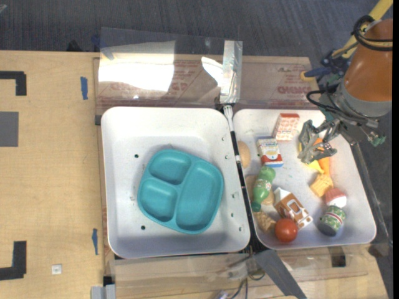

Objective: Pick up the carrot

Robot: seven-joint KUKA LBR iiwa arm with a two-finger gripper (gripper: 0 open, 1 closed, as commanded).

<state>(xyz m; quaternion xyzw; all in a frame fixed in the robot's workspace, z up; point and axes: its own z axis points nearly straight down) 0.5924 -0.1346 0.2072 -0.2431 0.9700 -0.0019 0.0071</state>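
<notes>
Nearest me along the front of the right bin [368, 229] sit a red tomato [287, 230] and a round greenish can [330, 222]. Just behind the tomato is a small brown-and-white carton [293, 207]. These lie packed together, tipped at odd angles, which reads to me as clutter poured in rather than arranged. It leaves little free room around any one piece.

A little further in, a green toy vegetable [260, 185] lies by the bin's left wall, and a yellow-orange wedge [321, 184] lies toward the right side. Just past that wedge is the orange piece I take to be the carrot [323, 162]. It lies on the bin floor in the right half, partly under the tool, so I can't make out its full shape or its orientation.

The gripper [313, 143] is low over the far end of that orange piece, reaching in from the right on the arm [368, 67]. That suits an approach to the carrot. I cannot tell from here whether the tool is apart or closed; it is a dark tangle against the toys. I won't claim anything is held.

Beyond it stand a small milk carton [270, 151] and a red-and-white box [287, 126] near the back wall, both clear of the gripper.

The left bin [118, 136] carries a teal divided plate [181, 190], well apart from the work. It is probably a drop-off place.
</notes>
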